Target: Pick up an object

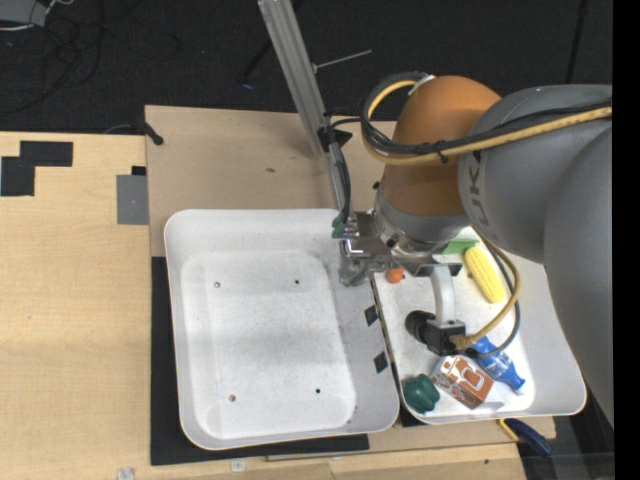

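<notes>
Two shallow white bins sit side by side: the left bin (260, 348) lies wide and pale, and above its far right corner, at the seam with the right bin (545, 388), hangs the gripper (352, 256). Whether it is spread or pressed together I cannot tell. Just right of it, in the right bin, lies a small orange-red piece (396, 275), with a yellow corn-shaped toy (484, 271) further right. Toward the near edge, well apart from the gripper, cluster a dark green lump (421, 394), a red-and-white packet (462, 379) and a blue object (498, 362).
</notes>
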You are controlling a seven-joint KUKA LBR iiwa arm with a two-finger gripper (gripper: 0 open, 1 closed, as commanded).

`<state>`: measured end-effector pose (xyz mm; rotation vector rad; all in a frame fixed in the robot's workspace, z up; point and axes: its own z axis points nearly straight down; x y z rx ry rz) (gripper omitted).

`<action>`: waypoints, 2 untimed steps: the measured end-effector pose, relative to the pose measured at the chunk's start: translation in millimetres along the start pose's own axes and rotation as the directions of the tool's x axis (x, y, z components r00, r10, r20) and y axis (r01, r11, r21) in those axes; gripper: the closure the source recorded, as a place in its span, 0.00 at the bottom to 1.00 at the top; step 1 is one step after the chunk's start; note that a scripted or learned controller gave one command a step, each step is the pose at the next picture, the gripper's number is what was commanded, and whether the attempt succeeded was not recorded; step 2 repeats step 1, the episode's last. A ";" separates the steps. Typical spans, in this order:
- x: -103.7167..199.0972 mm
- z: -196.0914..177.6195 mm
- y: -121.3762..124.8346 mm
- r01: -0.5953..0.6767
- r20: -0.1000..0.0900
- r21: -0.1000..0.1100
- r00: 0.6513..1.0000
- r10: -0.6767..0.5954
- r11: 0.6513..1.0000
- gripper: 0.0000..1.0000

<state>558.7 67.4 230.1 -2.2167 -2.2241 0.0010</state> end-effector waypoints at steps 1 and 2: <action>-1.2 1.0 -0.6 0.000 0.001 0.003 1.000 0.000 1.000 0.00; -1.2 1.0 -0.6 0.000 0.001 0.003 1.000 0.000 1.000 0.00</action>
